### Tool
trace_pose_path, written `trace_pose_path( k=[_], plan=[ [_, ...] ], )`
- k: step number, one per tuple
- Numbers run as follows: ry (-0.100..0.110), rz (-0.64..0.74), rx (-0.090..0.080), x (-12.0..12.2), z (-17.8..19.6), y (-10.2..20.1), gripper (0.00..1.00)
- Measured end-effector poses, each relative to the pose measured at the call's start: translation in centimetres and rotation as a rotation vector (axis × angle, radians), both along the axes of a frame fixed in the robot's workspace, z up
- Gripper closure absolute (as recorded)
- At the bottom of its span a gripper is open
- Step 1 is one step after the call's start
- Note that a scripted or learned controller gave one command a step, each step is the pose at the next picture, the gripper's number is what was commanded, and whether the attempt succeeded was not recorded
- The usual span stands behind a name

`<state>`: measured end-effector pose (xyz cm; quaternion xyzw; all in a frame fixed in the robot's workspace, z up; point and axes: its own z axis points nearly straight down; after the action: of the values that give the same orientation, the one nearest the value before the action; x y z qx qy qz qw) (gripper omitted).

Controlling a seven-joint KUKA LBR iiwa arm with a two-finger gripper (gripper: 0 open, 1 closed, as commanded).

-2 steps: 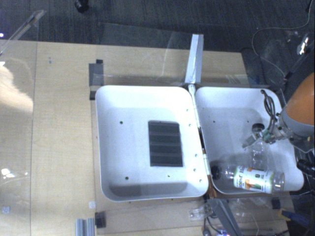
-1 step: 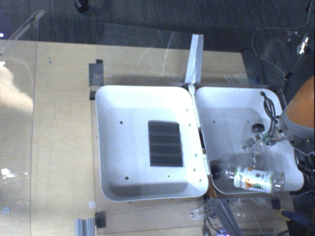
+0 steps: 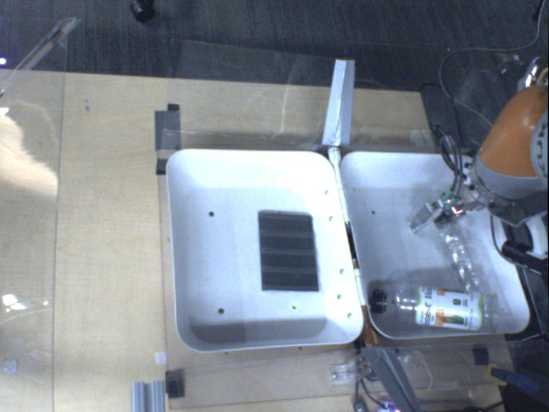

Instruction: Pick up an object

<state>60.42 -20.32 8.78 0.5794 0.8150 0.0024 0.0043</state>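
Observation:
My gripper (image 3: 439,212) hangs low over the upper middle of the right bin (image 3: 386,187), reaching in from the orange-banded arm (image 3: 515,136) at the right. Just below it lies a clear, crinkled plastic item (image 3: 460,260), hard to make out against the white floor. A clear bottle (image 3: 429,305) with a black cap and a white, green and orange label lies on its side along the right bin's front wall. A dark ribbed rectangular block (image 3: 288,250) lies flat in the middle of the left bin (image 3: 197,230).
A metal bar (image 3: 338,106) rises behind the seam between the two bins. Cables (image 3: 450,148) trail beside the arm at the right bin's far right corner. Clear panels stand along the bench's left side.

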Motion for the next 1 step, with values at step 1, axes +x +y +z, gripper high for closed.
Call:
trace_pose_path(
  k=[1],
  plan=[
    [-0.001, -0.018, -0.001, 4.80, 0.05, -0.02, 0.00]
  ],
)
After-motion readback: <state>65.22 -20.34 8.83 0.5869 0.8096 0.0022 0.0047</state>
